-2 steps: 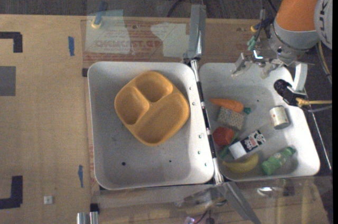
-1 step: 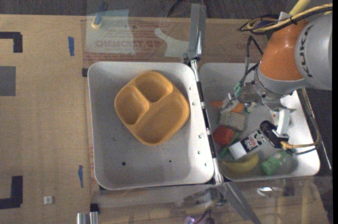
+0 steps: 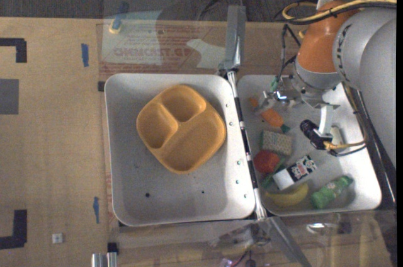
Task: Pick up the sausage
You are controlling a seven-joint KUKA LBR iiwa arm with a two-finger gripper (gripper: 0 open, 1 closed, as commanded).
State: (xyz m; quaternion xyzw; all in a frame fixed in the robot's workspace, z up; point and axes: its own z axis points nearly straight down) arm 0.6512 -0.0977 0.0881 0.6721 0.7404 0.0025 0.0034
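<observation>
sausage: no item in the right bin (image 3: 371, 187) can be picked out as it for certain. gripper (image 3: 281, 97) hangs over that bin's far left part, just above an orange carrot-like piece (image 3: 272, 116); cannot tell how its grip stands. yellow divided plate (image 3: 181, 128) lies in the left bin (image 3: 119, 152).

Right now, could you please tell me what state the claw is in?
Claw: over the right bin, near the small orange piece; open or closed cannot be told.
</observation>
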